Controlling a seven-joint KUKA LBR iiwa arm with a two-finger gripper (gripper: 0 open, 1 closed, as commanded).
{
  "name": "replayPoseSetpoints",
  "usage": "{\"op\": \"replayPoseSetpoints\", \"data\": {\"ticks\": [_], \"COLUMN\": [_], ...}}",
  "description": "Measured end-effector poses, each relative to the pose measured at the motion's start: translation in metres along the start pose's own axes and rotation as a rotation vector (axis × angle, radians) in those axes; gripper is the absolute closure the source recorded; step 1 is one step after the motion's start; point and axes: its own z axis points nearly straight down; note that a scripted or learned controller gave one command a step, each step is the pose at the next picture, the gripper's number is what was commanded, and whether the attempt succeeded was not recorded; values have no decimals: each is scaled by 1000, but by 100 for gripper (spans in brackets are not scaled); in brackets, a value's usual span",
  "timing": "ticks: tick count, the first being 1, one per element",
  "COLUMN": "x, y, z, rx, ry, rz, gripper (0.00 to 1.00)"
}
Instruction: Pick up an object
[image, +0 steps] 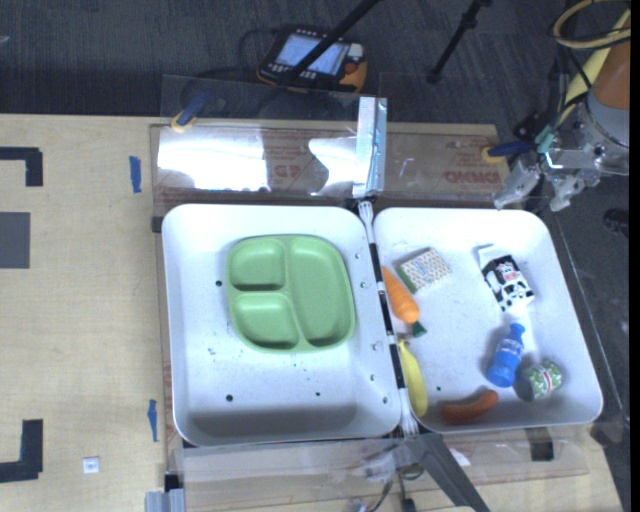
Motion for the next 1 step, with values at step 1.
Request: {"op": "replayPoseSetpoints", "data": {"ticks": [1], "x": [-14], "y": [-12], "z": [154], "rx": [-3], "ry": [0], "rz": [36], "gripper": [0]}}
